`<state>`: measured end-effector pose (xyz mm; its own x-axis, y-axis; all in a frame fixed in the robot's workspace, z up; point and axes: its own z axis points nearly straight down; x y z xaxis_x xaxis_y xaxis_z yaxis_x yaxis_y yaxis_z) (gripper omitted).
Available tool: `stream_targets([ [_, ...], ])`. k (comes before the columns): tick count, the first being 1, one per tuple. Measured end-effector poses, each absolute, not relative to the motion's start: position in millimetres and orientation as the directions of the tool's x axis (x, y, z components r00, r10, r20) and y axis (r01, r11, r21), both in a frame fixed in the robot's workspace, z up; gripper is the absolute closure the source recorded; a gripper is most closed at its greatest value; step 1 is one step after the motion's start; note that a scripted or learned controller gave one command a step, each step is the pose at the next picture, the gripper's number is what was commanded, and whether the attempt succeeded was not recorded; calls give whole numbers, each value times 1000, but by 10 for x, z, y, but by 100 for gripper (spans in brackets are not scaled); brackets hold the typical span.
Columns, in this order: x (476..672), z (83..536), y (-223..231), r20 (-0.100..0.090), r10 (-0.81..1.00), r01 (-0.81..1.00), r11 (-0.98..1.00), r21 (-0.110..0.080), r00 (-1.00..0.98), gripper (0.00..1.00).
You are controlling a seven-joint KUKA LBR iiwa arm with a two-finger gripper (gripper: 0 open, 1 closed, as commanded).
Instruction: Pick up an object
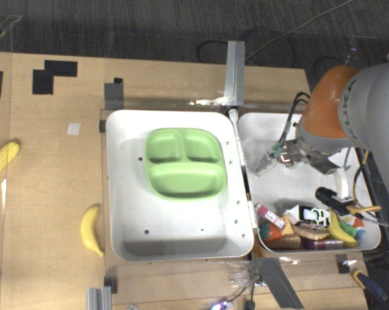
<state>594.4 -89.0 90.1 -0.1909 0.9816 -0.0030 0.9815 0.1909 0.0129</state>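
Observation:
My gripper [268,161] hangs over the upper left part of the right bin [262,129], above bare white floor. The grey arm with its orange band [330,105] reaches in from the right. A pile of small objects lies along the right bin's near edge: a red and white packet [270,214], a brown block [285,241], a black and white item [315,216] and a yellow banana [344,232]. The gripper is well clear of that pile, up and to its left.
A green divided plate [183,161] lies in the left bin [126,192]. On the bench to the left of the bins are a yellow banana [90,228] and a corn cob [2,159]. A metal post [234,76] stands behind the wall between the bins.

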Motion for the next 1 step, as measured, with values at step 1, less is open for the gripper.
stream_targets([
  [1, 5857, 901, -866, 0, 1000, 1000, 26, 15, -26, 0],
])
